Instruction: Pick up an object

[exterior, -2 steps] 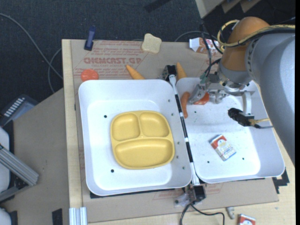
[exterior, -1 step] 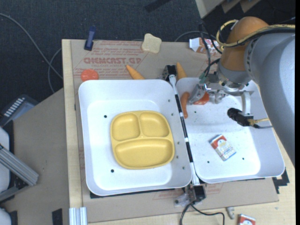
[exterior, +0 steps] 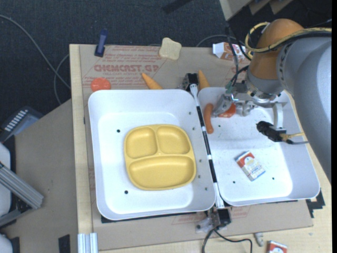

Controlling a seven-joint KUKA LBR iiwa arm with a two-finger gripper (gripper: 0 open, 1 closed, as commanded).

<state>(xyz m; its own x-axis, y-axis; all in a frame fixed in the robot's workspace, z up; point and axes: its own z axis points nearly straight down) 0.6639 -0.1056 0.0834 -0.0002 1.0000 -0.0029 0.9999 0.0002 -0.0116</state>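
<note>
Seeing the claw (exterior: pixel 231 105) low over the back-left corner of the right bin (exterior: pixel 287 179), arm reaching in from the right. We can't tell if the claw is open or closed; the view there is too cluttered. Sth reddish sits right at the claw, and we can't say what it is or whether it's gripped.

Pick candidates in the right bin:
- orange sausage-shaped obj (exterior: pixel 208 118), lying along the bin's left wall, just beside the claw
- red/white packet (exterior: pixel 249 165), flat, approx mid-bin, well apart from the claw

The left bin (exterior: pixel 105 117) holds a yellow divided plate (exterior: pixel 158 157) w/ 3 compartments, approx centred.

On the surface (exterior: pixel 126 62) behind the bins we see a bread piece (exterior: pixel 170 48), blue item (exterior: pixel 100 42), orange disc (exterior: pixel 98 84) and carrot-like piece (exterior: pixel 151 81).
</note>
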